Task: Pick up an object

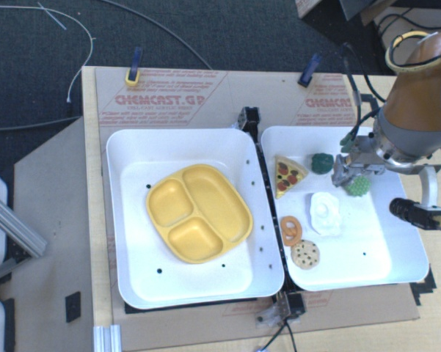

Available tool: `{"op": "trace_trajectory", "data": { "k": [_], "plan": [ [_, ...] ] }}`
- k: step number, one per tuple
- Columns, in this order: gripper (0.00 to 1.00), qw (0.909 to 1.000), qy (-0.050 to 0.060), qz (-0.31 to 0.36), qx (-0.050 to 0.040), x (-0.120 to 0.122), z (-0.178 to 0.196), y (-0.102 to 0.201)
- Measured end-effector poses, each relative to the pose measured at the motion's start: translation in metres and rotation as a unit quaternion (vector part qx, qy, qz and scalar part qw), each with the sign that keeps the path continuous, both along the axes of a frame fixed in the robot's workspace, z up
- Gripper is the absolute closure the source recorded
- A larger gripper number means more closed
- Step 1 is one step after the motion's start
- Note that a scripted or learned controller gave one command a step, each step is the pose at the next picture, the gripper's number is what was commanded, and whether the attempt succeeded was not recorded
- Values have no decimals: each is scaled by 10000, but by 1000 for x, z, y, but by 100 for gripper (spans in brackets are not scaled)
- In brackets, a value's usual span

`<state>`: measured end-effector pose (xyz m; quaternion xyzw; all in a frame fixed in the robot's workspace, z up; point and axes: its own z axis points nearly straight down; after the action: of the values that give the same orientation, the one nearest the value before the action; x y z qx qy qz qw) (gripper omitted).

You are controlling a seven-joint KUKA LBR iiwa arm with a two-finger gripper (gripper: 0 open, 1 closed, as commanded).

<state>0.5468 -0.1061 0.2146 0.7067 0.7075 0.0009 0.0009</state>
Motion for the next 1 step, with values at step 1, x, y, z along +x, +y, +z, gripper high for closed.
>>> {"op": "trace_trajectory", "data": {
  "k": [1],
  "plan": [
    [100,10000,20,22,15,-10,13,53]
  ]
}}
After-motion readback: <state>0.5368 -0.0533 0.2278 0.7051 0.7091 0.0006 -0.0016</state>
